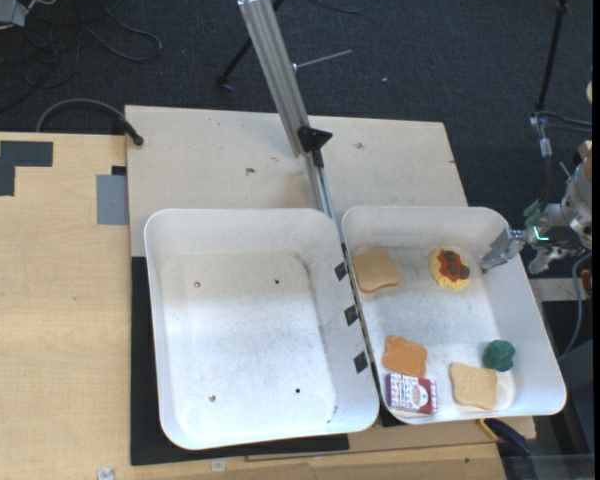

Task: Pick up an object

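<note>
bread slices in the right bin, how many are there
3: one bread slice at the upper left, an orange-brown one lower middle, and a pale one at the lower right beside the green ball.

Dark grey carpeted floor [430, 48] surrounds the bench, with black cables [100, 18] trailing across it at upper left. A pale beige board [230, 148], spotted with small marks, lies under the work area. A light wood-grain tabletop [50, 318] adjoins at left. A slanted ribbed aluminium post [278, 73] rises from the board.
</note>
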